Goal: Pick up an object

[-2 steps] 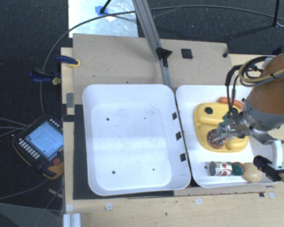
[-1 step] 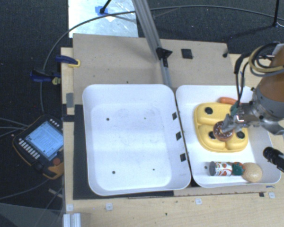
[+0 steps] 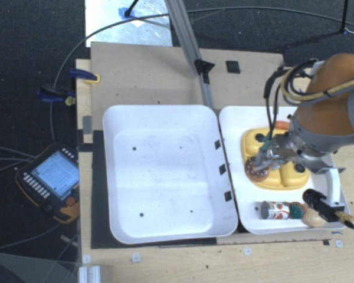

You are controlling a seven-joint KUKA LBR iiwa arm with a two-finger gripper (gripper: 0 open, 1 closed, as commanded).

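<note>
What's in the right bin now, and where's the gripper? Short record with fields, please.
gripper: low over the right bin, at the yellow moulded object
yellow moulded object: middle of the bin
brown ring: at the yellow object's left edge, right beside the gripper
small can: lying on its side near the front wall
beige lump: just right of the can
grasp: cannot tell whether anything is held

No text or label can be read.
</note>
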